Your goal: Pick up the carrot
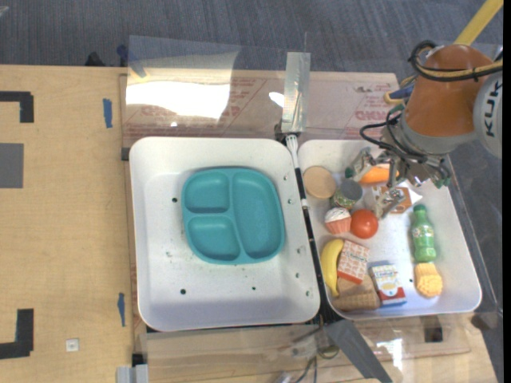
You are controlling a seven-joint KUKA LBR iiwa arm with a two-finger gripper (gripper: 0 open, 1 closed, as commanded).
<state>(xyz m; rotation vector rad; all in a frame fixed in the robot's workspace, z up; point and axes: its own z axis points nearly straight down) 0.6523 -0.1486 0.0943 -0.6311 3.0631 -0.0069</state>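
Carrot [374,175] is seen as a small orange piece in the upper part of the right bin [467,250], directly beneath the gripper [389,183] and partly hidden by it. Whether the carrot is clasped or merely lies under the metal parts cannot be told. The arm [444,94], with its orange band, is seen reaching in from the right above the bin's far corner.

Just left of the carrot a round tan disc [319,182] is found, and below it a cupcake [337,220] beside a red tomato [364,224]. A green bottle [422,233] is laid along the right side, with a corn cob [429,279] below it. Nearer the front, a banana [331,265], a red-and-white packet [353,262] and a small carton [387,282] are grouped together. In the left bin [152,278] a teal divided plate [234,215] is set.
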